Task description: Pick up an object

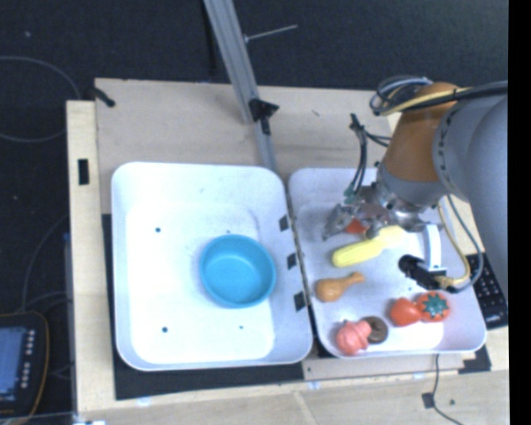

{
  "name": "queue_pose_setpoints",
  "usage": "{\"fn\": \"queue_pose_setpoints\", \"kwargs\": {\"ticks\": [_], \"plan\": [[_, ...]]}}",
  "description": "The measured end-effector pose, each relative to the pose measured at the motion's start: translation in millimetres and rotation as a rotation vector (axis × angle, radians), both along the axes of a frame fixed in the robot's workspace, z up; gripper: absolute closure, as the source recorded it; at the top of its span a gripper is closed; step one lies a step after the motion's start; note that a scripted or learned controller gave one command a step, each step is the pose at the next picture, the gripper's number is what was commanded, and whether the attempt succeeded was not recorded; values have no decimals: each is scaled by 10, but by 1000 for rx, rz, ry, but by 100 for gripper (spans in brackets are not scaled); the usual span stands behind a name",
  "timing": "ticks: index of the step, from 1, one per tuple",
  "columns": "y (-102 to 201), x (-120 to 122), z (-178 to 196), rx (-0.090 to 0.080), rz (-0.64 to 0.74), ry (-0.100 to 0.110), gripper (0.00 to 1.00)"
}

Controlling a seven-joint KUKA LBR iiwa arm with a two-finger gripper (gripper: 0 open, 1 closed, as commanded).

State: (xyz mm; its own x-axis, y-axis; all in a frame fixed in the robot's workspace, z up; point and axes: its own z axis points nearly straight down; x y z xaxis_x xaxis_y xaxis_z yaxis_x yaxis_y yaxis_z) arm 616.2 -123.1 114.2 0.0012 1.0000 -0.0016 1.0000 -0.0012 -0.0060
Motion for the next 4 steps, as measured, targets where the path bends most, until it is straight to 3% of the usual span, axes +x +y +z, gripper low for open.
{"fn": "queue_pose_setpoints", "kwargs": {"ticks": [1, 2, 3, 4], "plan": [[-5, 26, 171, 3, -5, -10, 100], [16, 81, 826, 3, 6, -11, 100], [7, 91, 1085, 3, 7, -9, 100], [436, 200, 1186, 4, 9, -8, 100]]}}
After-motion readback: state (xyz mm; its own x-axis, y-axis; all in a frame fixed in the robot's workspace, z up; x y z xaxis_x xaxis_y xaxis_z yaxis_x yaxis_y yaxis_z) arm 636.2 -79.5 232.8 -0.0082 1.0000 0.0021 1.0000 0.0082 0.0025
